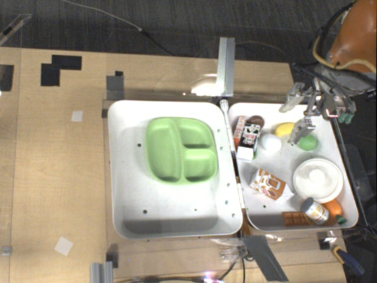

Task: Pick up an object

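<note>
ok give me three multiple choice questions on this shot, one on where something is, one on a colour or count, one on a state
1. Where is the green tray?
A. left bin
B. right bin
C. on the bench outside the bins

2. How many compartments does the tray have?
A. two
B. three
C. five

3. How does the tool stand?
A. over the left bin
B. over the right bin's far end, by the yellow ball and the green ball
C. resting on the white bowl

Answers:
1 A, the tray lies in the middle of the left bin.
2 B, one long section and two smaller ones show.
3 B, it hangs at the bin's far end, next to both balls.
</note>
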`<state>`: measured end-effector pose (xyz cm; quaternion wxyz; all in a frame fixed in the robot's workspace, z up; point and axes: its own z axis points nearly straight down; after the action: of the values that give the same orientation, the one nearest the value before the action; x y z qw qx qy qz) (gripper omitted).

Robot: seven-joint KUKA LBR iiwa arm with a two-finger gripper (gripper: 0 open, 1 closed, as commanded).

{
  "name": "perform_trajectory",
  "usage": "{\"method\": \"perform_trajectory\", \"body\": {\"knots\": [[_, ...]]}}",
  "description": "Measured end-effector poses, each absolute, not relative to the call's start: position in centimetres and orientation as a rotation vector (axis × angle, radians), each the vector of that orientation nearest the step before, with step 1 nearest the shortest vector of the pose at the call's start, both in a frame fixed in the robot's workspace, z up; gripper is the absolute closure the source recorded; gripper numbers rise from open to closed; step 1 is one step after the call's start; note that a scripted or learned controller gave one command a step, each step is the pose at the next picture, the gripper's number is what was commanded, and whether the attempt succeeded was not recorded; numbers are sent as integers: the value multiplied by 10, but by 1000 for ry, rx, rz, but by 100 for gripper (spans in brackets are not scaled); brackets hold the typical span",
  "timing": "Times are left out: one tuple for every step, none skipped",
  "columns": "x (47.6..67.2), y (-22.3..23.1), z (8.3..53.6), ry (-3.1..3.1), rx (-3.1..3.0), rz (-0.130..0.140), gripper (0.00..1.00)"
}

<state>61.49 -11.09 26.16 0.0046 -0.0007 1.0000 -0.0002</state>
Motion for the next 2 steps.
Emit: {"method": "perform_trajectory", "body": {"knots": [[595,-106,154,3140,91,3,0],[547,-101,118,3102,110,-4,0]]}}
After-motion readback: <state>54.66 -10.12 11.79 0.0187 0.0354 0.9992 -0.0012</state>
